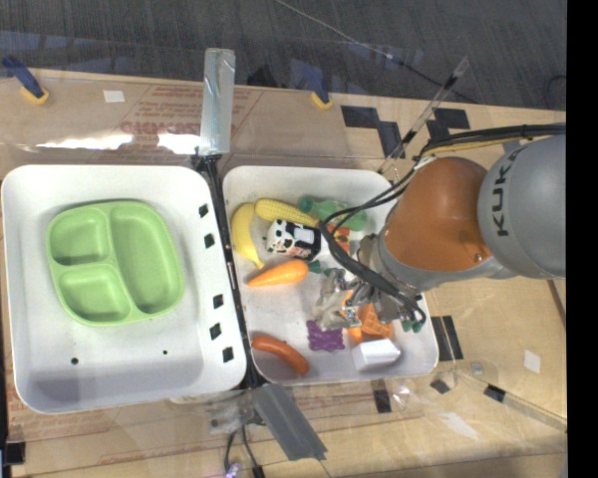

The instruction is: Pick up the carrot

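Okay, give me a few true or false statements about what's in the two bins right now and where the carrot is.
1. The carrot lies in the right bin. True.
2. The green divided tray sits in the right bin. False: it sits in the left bin.
3. The gripper holds the carrot. False: the carrot lies apart, to the gripper's left in the view.
4. A banana lies just above the carrot in the view. True.
5. A purple toy lies in the left bin. False: right bin.

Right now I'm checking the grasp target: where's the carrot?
The carrot lies in the right bin, near its left wall, just below the banana and the cow toy, left of the gripper.
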Robot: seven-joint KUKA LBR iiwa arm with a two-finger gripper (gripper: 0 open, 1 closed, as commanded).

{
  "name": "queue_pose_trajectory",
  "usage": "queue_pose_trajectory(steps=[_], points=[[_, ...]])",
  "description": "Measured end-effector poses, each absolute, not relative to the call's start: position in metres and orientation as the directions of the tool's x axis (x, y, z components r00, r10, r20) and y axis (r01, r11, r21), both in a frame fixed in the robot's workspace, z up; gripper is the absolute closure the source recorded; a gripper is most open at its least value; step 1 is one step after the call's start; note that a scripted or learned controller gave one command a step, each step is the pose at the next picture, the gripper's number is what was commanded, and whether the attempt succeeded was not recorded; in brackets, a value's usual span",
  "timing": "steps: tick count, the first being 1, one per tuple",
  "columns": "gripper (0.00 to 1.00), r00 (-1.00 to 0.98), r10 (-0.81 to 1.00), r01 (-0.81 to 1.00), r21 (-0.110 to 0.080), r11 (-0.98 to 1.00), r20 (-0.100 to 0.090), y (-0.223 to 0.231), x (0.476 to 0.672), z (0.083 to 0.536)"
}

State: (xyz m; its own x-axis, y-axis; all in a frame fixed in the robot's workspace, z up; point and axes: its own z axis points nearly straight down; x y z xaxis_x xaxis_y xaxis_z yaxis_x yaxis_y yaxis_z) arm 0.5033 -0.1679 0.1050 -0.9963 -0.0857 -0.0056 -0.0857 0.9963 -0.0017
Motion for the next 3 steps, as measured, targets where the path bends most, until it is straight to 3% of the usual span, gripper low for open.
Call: queue_pose_trajectory(steps=[1,2,3], points=[[1.00,-0.998,-0.058,-0.058,-0.004,0.998,-0.010,-0.144,0.511,0.236],[0.00,-0.998,-0.058,-0.058,-0.001,0.998,-0.003,-0.144,0.509,0.233],[0.00,-0.993,-0.114,-0.114,0.004,0.994,0.008,-0.184,0.494,0.102]])
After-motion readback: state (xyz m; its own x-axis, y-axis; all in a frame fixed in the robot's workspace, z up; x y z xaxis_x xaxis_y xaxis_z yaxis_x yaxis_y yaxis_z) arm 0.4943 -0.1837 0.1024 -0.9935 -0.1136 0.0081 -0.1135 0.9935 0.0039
